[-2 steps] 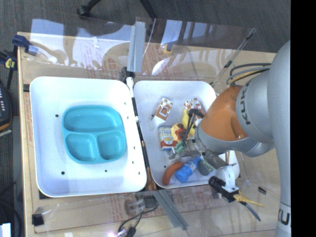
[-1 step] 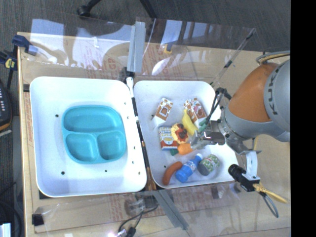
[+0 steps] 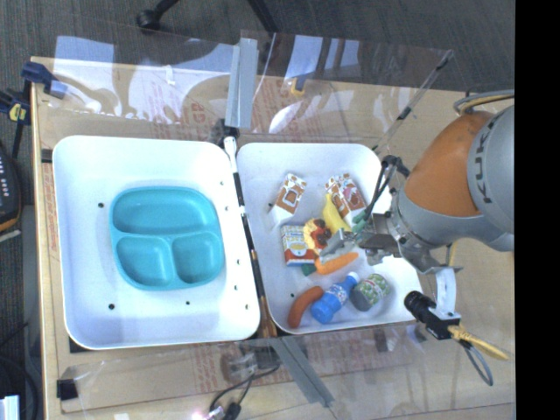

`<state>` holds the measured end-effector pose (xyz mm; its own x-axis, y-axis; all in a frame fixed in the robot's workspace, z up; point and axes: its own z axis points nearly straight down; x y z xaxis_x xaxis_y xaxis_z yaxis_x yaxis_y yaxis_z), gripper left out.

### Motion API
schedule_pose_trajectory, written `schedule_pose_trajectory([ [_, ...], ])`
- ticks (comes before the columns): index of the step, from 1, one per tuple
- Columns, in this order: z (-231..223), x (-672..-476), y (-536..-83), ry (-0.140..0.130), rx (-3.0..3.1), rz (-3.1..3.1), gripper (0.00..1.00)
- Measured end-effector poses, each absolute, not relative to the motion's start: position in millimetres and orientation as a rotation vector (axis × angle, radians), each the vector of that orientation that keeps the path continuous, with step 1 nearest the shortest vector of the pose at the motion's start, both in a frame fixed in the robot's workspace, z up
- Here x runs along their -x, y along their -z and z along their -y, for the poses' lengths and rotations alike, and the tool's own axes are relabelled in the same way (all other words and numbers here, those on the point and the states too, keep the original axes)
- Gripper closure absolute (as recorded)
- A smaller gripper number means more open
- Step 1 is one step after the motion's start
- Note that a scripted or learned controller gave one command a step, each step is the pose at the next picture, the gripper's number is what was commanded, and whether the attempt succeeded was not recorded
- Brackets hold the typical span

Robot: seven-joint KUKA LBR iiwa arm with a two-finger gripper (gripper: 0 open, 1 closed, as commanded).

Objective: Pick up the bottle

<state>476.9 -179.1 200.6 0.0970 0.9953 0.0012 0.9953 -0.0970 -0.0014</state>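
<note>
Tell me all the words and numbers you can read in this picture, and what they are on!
"K", then the start of another letter: on the grey arm, cut off at the edge.
Cartons in the right bin: printed, too blurred to read.
Bottle: label too small to read.
Can: print too blurred to read.
Red marks on the bench under the clear sheet: too faint to read.
Blue tray: no writing.
</note>
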Motion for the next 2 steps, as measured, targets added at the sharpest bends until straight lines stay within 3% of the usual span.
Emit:
schedule_pose_trajectory([
  [1,189.3,-478.1,-92.7,0.003,2.347,2.089,0.0],
  [2,188.6,-478.5,-102.4,0.004,2.34,2.093,1.0],
])
